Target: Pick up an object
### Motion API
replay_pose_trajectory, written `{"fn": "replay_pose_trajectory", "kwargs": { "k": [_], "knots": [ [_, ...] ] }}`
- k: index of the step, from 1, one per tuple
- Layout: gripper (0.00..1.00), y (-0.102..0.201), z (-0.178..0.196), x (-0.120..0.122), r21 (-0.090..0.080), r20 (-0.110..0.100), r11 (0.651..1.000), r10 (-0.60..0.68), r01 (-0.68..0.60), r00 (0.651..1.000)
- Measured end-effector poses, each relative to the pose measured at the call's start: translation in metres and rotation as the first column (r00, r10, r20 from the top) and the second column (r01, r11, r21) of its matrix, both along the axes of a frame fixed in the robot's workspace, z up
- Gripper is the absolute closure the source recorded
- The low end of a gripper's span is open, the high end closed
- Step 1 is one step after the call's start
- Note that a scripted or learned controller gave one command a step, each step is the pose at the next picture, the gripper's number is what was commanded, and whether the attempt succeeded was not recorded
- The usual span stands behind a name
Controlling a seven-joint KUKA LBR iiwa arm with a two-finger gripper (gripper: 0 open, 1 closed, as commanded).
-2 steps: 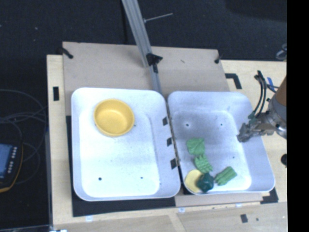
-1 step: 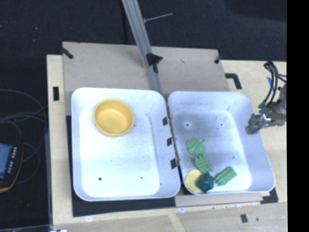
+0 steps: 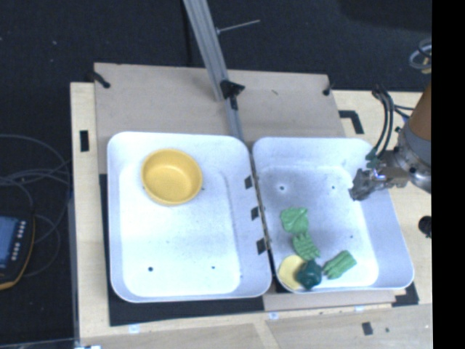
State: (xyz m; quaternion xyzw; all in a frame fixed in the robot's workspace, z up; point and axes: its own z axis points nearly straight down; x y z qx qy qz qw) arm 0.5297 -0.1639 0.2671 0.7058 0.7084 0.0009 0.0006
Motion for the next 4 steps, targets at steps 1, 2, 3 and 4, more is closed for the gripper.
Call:
{"fn": "replay_pose_trajectory", "kwargs": {
  "k": [1, 2, 3, 4],
  "knots": [
    [1.00, 0.057, 0.006, 0.005, 0.000, 0.000, 1.000, 0.001, -0.001, 1.000],
    [1.00, 0.114, 0.010, 0.008, 0.001, -0.001, 1.000, 0.002, -0.002, 1.000],
    [1.00, 0.155, 0.006, 0.012, 0.000, -0.002, 1.000, 0.000, 0.000, 1.000],
    [1.00, 0.207, -0.012, 0.015, -0.001, -0.003, 1.000, -0.001, 0.001, 1.000]
  ]
}}
